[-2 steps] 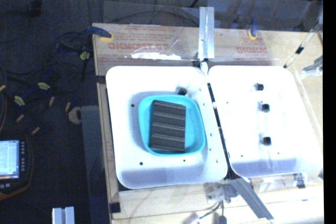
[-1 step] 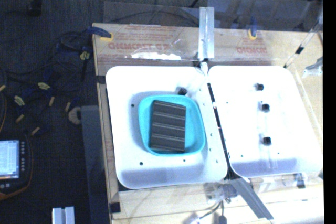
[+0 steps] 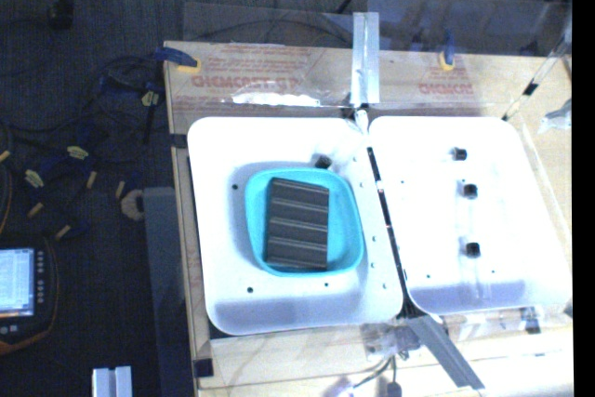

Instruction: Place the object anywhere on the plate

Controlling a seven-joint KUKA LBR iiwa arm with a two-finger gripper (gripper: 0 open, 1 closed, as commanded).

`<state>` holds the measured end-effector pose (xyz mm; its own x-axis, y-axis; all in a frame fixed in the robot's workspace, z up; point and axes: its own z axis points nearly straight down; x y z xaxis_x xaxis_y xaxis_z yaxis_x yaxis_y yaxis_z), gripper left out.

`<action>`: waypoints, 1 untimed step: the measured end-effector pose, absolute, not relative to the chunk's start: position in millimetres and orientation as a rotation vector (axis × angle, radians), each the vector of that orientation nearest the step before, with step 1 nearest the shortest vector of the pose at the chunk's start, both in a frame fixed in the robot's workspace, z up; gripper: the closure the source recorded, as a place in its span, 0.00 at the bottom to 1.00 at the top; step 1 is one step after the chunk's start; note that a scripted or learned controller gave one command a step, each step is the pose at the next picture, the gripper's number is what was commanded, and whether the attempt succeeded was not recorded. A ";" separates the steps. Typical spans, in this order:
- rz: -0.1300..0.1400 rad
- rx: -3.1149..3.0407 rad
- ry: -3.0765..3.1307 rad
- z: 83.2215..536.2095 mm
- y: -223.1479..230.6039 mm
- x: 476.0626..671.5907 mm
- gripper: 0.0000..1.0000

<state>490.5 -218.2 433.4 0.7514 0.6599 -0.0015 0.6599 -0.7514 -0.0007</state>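
A turquoise plate [image 3: 346, 209] with rounded corners lies in the middle of the left white bin [image 3: 214, 228]. A dark grey ribbed rectangular block [image 3: 297, 223] rests flat on the plate, a little left of its centre, long side running front to back.
The right white bin [image 3: 502, 200] sits beside the left one and carries three small black knobs [image 3: 469, 191] in a line. A clear plastic divider [image 3: 365, 60] stands at the back between the bins. Cables and yellow clips lie on the dark floor at the left.
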 end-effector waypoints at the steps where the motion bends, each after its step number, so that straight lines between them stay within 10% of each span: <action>1: 0.002 -2.994 -0.951 433.8 -219.1 484.9 0.00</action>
